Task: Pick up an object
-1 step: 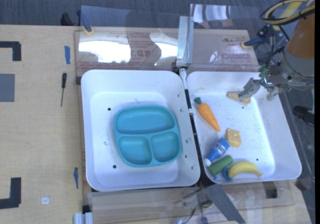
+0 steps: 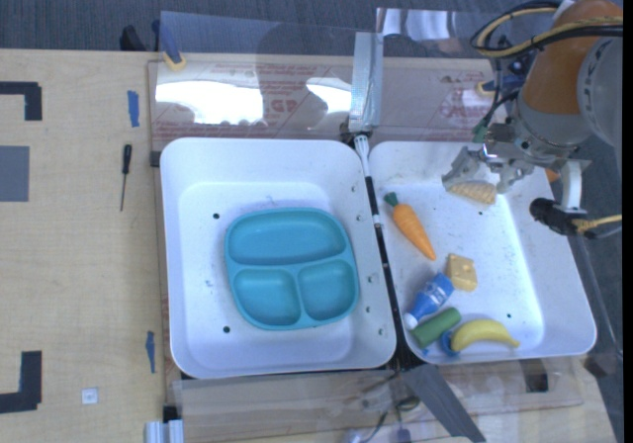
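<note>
Hand (image 2: 482, 174) over pale wedge (image 2: 473, 193), carrot (image 2: 411, 228) near (apart)

Tray (image 2: 290, 266) in left bin (image 2: 188, 184), carrot (image 2: 411, 225) in right bin (image 2: 554, 303)

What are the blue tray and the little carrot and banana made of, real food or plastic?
The blue divided tray looks like moulded plastic: one even colour, rounded compartments, soft sheen. The carrot and banana look like toy plastic too, with flat uniform orange and yellow and smooth simplified shapes, though the view is too coarse to be sure.
</note>
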Robot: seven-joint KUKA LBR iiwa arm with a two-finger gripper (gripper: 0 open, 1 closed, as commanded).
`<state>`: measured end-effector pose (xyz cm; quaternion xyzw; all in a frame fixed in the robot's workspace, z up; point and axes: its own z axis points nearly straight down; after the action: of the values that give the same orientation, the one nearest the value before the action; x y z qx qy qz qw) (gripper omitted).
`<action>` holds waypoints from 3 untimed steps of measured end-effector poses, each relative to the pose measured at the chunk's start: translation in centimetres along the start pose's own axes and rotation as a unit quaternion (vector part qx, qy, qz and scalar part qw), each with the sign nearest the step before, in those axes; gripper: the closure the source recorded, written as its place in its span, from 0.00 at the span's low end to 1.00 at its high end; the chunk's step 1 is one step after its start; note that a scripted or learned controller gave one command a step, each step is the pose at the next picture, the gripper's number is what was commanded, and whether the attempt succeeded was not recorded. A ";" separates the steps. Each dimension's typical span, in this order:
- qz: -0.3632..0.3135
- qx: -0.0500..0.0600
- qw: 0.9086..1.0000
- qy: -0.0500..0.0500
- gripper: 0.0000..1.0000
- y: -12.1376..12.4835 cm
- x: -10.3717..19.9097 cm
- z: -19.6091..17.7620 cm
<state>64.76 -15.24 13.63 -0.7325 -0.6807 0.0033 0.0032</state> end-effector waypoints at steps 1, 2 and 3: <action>0.082 0.000 0.997 0.012 0.00 2.9 -4.8 4.3; 0.057 0.000 0.998 0.008 0.00 2.7 -4.6 4.5; 0.055 -0.009 0.998 0.002 1.00 2.9 -4.8 3.4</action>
<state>67.31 -20.20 10.21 -0.7689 -0.6393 -0.0042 -0.0016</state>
